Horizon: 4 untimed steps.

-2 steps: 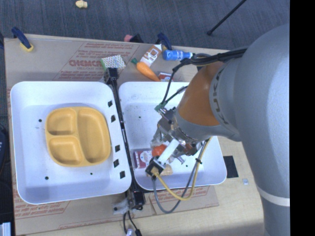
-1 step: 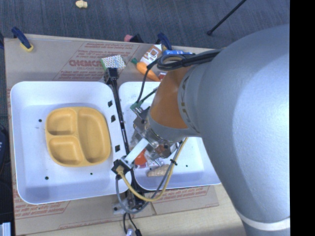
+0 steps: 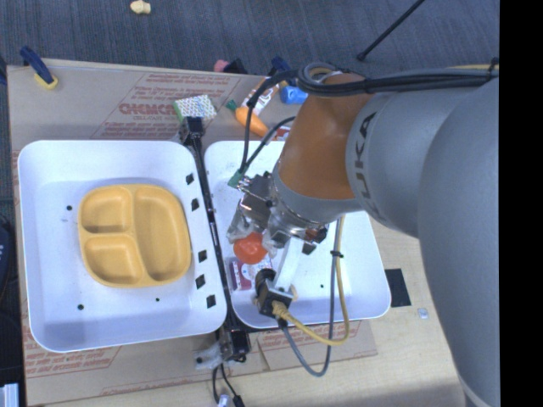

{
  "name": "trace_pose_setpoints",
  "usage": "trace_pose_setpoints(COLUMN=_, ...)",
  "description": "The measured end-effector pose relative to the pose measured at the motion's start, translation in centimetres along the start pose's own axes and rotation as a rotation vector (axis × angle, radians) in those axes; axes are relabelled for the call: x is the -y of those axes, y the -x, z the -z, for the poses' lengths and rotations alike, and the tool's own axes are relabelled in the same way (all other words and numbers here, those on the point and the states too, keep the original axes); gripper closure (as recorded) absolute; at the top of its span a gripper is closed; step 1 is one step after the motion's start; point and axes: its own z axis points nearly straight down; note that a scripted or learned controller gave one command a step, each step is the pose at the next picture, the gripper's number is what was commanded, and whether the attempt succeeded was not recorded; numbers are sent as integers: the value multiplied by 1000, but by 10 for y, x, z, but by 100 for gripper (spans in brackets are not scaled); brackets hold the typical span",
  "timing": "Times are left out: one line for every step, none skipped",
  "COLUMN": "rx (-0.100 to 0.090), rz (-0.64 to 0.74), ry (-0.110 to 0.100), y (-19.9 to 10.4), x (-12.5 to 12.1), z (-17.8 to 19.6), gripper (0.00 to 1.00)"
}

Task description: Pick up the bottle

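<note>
Arm (image 3: 356,151) bent steeply down into right bin (image 3: 361,299) — gripper (image 3: 252,236) state: cannot tell.

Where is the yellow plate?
The yellow plate lies in the middle of the left bin, across the divider from the right bin where the arm reaches down.

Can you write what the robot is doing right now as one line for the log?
arm: over right bin | gripper: low in that bin, by an orange-red thing | yellow tray: in left bin
</note>
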Motion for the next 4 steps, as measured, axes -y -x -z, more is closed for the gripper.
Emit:
trace_pose_setpoints(rx=2, rz=284, ry=-5, y=-14, x=9, z=-63, gripper=100)
trace_pose_setpoints(rx=1, rz=218, ry=-1, y=-29, x=17, z=-52, gripper=100)
trace_pose_setpoints(rx=1, rz=714, ry=-4, y=-57, x=33, z=-64, gripper=100)
trace_pose_setpoints(rx=2, rz=885, ry=2, y=27, x=-15, z=20, gripper=100)
